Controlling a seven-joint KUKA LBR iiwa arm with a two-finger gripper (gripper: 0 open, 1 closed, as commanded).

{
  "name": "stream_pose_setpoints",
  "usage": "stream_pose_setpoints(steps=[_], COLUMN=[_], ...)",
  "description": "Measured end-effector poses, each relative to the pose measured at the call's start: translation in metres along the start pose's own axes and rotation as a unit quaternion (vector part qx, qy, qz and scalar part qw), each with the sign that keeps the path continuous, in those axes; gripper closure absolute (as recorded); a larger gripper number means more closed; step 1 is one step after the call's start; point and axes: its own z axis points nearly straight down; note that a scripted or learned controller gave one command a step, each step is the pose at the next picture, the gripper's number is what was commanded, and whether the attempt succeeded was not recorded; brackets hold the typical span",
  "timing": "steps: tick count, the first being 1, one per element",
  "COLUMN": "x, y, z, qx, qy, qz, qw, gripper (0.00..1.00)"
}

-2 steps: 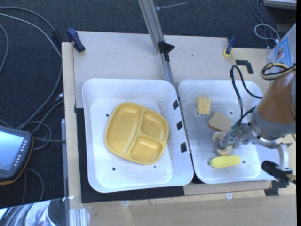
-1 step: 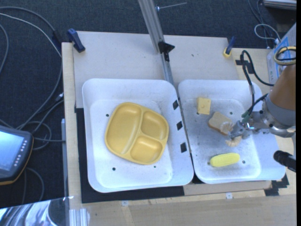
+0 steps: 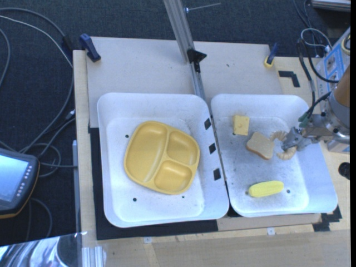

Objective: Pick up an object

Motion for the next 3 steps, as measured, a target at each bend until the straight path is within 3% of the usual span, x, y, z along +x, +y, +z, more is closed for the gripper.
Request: stream_pose_setpoints(steps=[1,3], x=[0.000,0.095], y=[0.002,0.014], z=[-0.054,-0.049], qx=[0.001,0.006], qy=[0.000,0.002], qz=[0.000,-0.002], qw=[1.0000,1.0000], gripper=[1.00,1.00])
